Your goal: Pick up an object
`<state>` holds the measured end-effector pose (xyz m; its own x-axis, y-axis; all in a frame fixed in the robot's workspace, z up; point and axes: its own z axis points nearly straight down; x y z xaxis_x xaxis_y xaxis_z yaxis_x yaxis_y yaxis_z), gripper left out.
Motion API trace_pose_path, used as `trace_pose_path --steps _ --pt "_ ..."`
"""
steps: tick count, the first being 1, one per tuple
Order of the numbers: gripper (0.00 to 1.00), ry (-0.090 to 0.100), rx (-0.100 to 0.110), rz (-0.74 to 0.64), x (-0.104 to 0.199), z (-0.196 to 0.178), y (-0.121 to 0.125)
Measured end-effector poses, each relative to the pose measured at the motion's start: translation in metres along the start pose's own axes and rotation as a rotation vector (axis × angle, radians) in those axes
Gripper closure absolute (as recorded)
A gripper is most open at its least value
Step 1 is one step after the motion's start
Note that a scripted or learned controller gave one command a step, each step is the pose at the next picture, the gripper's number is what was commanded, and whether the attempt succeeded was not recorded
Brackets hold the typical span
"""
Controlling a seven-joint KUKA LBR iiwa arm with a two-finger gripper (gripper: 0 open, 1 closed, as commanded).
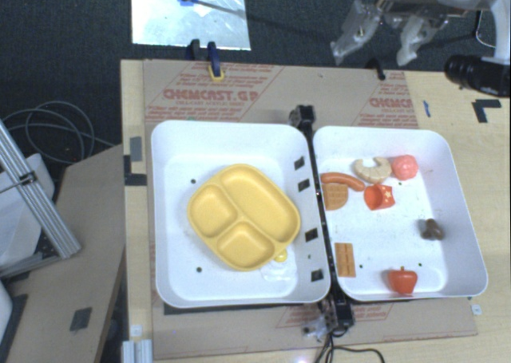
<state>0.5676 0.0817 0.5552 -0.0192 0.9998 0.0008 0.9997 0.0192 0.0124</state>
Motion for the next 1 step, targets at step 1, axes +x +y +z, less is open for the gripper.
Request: trace_pose_path --steps 1 --pt "1.00 0.000 -0.004 -0.003 -0.0002 -0.0119 0.0003"
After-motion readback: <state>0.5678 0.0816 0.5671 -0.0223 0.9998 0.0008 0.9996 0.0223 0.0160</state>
